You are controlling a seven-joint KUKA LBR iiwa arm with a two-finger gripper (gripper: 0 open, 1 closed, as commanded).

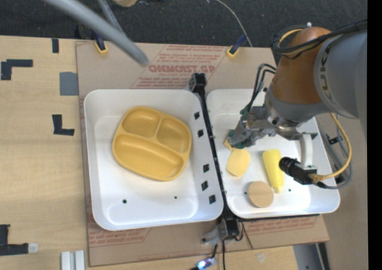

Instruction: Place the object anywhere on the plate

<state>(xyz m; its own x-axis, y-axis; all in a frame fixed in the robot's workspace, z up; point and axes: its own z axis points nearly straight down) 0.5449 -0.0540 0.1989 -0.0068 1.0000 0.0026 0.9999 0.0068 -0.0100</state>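
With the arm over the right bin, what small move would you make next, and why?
Probably lower the end effector onto the pale yellow piece just below it. The piece lies loose in the right bin, and the plate in the left bin holds no object yet.

Two bins, one plate, three loose pieces, one arm.

Two shallow white bins sit side by side: the left bin and the right bin. One yellow divided plate has three compartments. Three small things lie loose: one pale yellow wedge-like piece, one bright yellow long piece and one tan round disc. One grey and orange arm carries one pincer.
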